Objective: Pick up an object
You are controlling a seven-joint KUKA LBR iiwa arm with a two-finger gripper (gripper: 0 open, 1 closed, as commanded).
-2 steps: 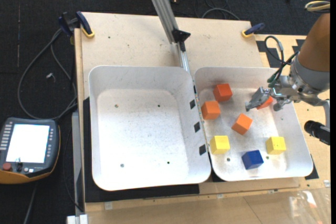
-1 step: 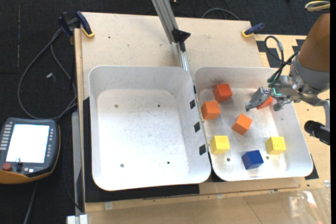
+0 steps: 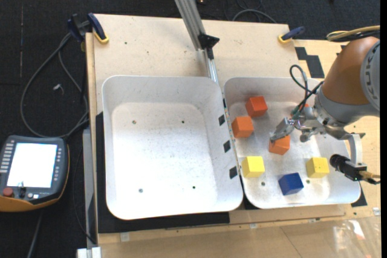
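The tool (image 3: 284, 132) sits at the orange block (image 3: 279, 145) in the right bin (image 3: 338, 195), centre; its grip I cannot tell. Approach step; next, close and lift.

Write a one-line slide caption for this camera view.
KUKA arm's gripper poised at an orange block in the right bin, among orange, yellow and blue blocks.

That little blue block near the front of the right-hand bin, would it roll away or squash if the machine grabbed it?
Probably neither. The blue block has flat faces and sharp corners, so it should sit still or slide rather than roll. Its crisp edges suggest something stiff, perhaps wood or foam. It looks small beside the right bin, so it is likely light.
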